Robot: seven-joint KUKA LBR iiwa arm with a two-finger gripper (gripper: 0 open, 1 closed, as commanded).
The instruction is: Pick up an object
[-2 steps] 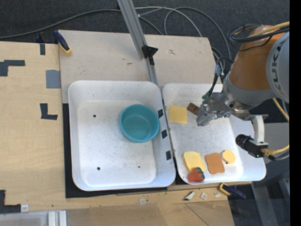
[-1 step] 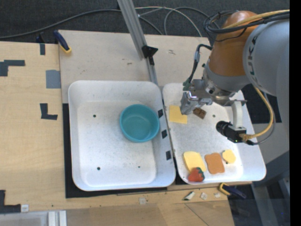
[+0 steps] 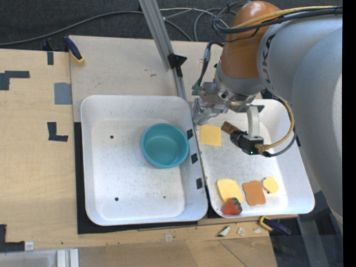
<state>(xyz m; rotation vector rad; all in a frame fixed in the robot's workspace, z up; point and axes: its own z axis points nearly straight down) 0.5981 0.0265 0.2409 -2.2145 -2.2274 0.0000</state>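
Yellow square (image 3: 211, 136) lies flat in the right bin (image 3: 289, 202), just below and beside the jaws (image 3: 203, 113).
Nearer the camera, a strawberry (image 3: 232, 207), two yellow pieces and an orange slab (image 3: 254, 193) are seen, well apart from the jaws. The jaws' state cannot be told; they are masked by the wrist.

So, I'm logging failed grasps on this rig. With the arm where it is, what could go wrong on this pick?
1. The flat yellow square slice lies low against the right white bin floor, close to its left wall; the gripper just above may slip off it or bump that wall.
2. The yellow, orange and red toy foods cluster tightly at the bin's front edge, so a pick there could snag a neighbour.
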